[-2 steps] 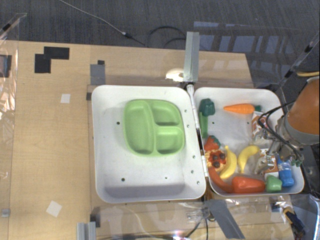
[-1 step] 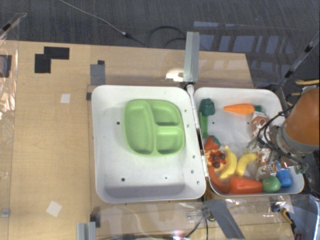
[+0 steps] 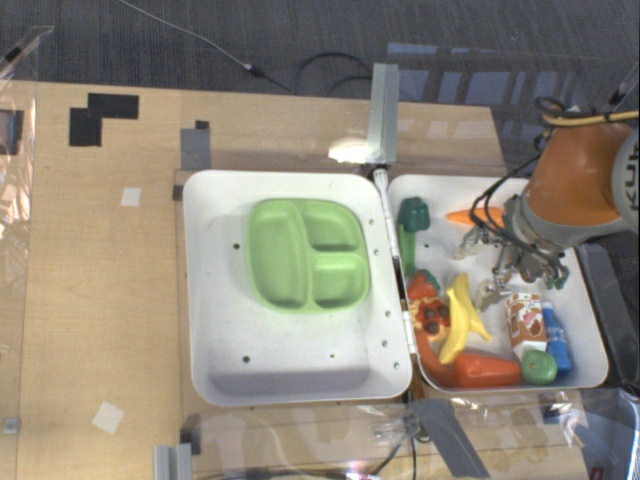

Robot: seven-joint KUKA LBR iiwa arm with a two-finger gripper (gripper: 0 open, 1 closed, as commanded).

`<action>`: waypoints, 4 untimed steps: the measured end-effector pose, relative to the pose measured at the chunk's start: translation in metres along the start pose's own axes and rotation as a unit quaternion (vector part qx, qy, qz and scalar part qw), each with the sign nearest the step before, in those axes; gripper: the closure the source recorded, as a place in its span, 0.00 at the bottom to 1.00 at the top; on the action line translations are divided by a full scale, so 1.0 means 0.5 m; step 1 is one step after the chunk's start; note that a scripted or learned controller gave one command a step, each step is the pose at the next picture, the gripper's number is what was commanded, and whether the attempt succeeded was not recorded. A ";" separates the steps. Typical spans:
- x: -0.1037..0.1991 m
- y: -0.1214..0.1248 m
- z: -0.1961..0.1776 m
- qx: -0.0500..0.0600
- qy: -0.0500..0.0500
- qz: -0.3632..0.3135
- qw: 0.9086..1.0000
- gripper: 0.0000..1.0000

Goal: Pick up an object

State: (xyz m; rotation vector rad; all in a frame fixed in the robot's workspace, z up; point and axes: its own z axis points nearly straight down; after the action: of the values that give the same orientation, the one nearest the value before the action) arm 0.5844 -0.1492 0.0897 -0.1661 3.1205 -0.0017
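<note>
The tool (image 3: 512,276) hangs low inside the right white shallow bin (image 3: 596,368), under the grey arm with its orange band (image 3: 572,176) reaching in from the right. Its metal parts blur together against the white floor, so I cannot tell how the tool stands, and nothing is plainly caught in it.

Just below the tool lies a small red-and-white printed carton (image 3: 526,324), and against that carton's right side a blue bottle-shaped item (image 3: 558,346); at their lower end sits a round green ball-like fruit (image 3: 539,367). Just left of the tool, a yellow plastic banana (image 3: 459,318) lies lengthwise, close by but apart from it. Under the banana's lower end rests a long red-orange pepper-shaped toy (image 3: 478,370), and further left a red cluster with dark berries (image 3: 428,308).

Above and left of the tool, an orange carrot-shaped piece (image 3: 470,217) pokes out near the bin's top edge, and further left stands a dark green stalk-like toy (image 3: 411,224).

Well to the left, across the divide, the left white bin (image 3: 215,348) carries a light green divided plastic plate (image 3: 307,253). Both bins sit on the pale wooden table (image 3: 90,298).
</note>
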 end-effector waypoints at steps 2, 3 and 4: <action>0.120 0.005 -0.003 0.001 0.001 -0.059 0.998 0.00; -0.065 0.030 0.002 0.000 0.001 0.013 1.000 0.00; 0.028 0.090 -0.002 0.001 0.000 -0.071 0.997 0.00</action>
State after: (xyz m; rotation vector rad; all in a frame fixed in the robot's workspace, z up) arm 0.5658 -0.1059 0.0904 -0.3865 3.1016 -0.0067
